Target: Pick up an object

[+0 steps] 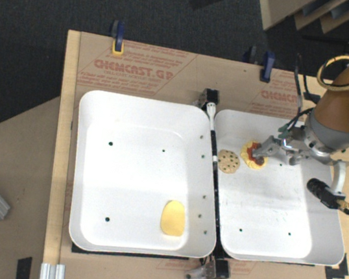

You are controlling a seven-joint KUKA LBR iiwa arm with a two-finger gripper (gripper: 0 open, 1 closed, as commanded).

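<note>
The arm (337, 109) reaches in from the right over the far part of the right bin (274, 217), and its gripper (259, 154) is low above a small yellow and red object (252, 158) there. I cannot tell the gripper's state. A round brown cookie (227, 161) lies just left of that object, and a yellow oval piece (173, 218) lies near the front of the left bin (130, 128).

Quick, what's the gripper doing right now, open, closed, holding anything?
Gripper: low in the right bin, at a small red and yellow object; open or closed cannot be told, and no hold is visible.
</note>
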